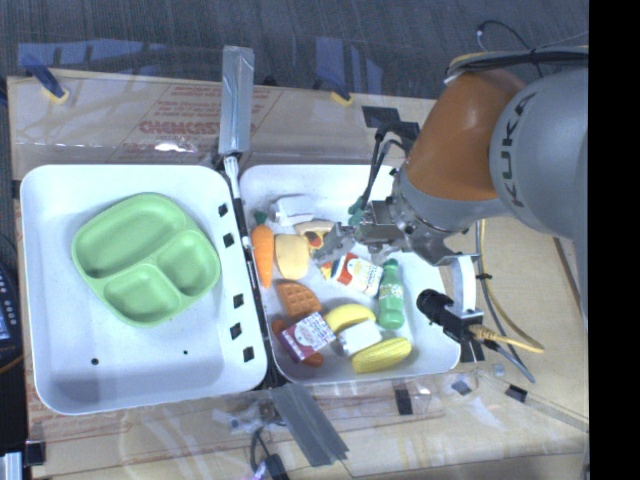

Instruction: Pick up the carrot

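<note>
Jaws: cannot tell if open or closed, the gripper is a dark blur low over the right bin, nothing visibly held. Arm comes in from the right, orange band above the wrist, hanging over the bin's upper right part.

Carrot lies in the right bin along its left wall, long axis running up-down in the picture, apart from the gripper. Just right of it a pale yellow block, below that a brown waffle-like piece. A red-and-white packet sits under the gripper area, green bottle to its right. Lower down: banana, red packet, corn near the front wall.

Left bin holds a green divided plate, upper left part. Both bins side by side on the bench
</note>
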